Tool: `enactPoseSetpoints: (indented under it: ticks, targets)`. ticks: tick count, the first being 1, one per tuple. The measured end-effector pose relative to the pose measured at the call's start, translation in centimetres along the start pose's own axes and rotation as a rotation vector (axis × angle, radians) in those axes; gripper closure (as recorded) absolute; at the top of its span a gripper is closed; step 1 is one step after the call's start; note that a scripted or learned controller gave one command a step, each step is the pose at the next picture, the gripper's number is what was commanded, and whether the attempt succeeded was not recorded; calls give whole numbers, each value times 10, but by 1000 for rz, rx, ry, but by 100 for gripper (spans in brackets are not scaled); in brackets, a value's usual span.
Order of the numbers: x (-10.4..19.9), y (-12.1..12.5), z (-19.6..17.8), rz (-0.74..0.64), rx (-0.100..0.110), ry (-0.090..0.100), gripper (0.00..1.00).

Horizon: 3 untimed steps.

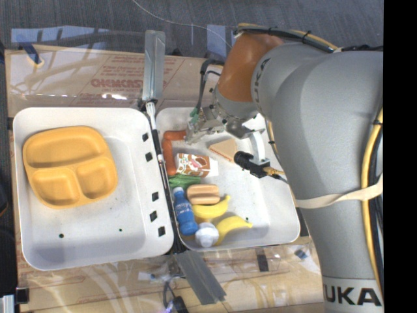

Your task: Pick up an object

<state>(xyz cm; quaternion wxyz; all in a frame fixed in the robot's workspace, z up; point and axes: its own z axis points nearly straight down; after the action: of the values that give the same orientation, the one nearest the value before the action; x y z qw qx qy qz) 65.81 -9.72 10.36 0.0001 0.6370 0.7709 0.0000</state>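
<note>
Lying nearest the lower edge of the right bin [287,223], a yellow banana [229,225] is seen beside a blue bottle [186,215] whose white cap end points toward the bottom of the frame. Just above these, a second banana [212,208] is curved beneath a hot dog toy [203,193]. A small printed carton [194,165] is placed further up, at the middle left of that bin, with a reddish-orange object [171,150] touching its left side along the bin wall. A tan wedge [225,150] is seen to the right of the carton.

At the upper part of the right bin the gripper [199,128] is lowered close to the reddish-orange object and the carton; whether its fingers are apart or together cannot be told, and nothing is seen between them. The grey arm [326,129] with its orange band [244,67] takes up the right of the frame.

In the left bin [85,240], a yellow divided tray [68,165] is set at the left, well apart from the other things.
</note>
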Motion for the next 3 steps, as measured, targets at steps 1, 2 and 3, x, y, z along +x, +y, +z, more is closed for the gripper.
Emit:
enactPoseSetpoints:
  ticks: [1, 2, 3]
  targets:
    - [0, 0, 0, 0, 1, 0, 0]
    - [1, -1, 10, -215, 1, 1, 0]
    - [-94, -19, 10, -420, -2, -4, 0]
